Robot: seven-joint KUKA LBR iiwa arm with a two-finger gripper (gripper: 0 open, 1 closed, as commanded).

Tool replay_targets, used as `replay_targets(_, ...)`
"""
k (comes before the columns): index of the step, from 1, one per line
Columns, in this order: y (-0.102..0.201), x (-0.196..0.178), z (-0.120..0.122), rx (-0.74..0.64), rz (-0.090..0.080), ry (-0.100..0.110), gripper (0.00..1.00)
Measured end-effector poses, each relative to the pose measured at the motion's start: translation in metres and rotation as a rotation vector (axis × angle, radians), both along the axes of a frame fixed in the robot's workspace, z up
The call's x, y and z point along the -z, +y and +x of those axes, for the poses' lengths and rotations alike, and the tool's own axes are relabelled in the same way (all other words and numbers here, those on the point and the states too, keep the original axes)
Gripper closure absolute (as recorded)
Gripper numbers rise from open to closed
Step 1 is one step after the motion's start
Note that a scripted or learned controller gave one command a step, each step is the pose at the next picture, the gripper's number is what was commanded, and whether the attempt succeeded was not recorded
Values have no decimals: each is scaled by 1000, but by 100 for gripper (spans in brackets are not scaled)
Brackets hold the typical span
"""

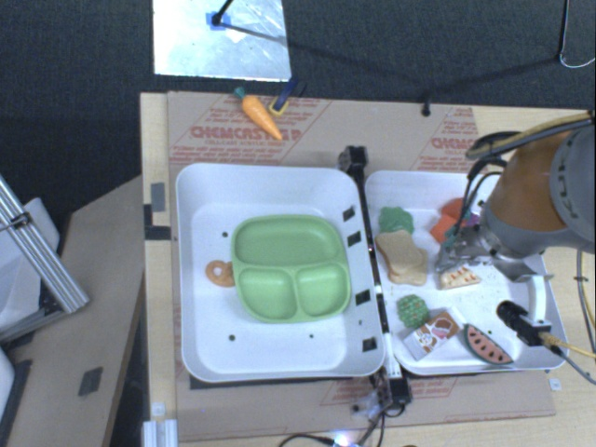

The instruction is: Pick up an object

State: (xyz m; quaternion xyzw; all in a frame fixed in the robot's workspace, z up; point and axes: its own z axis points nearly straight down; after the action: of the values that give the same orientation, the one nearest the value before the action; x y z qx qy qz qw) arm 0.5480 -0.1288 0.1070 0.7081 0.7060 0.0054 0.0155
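Grey arm over the right white bin (pixel 545 361); we cannot tell the gripper (pixel 458 250) opening.
Beneath it we see a pale wedge-shaped toy (pixel 458 277); a tan bread-slice toy (pixel 403 256) lies just left.

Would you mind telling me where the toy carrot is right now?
The carrot lies outside both bins, on the bench board behind the left bin, just below the shiny sheet.

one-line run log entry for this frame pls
arm: over right bin | gripper: low by pizza slice toy, grasp unconfirmed | left bin: green divided plate, pretzel toy | outside bins: carrot toy
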Motion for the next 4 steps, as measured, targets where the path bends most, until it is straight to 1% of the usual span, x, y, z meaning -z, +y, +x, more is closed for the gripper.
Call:
replay_targets(1, 0, -43, 2, -7, 13, 24, 100)
replay_targets(2, 0, -97, -7, -7, 13, 24, 100)
replay_targets(3, 0, -119, -6, -7, 13, 24, 100)
replay_targets(4, 54, -125, -30, -12, 16, 28, 100)
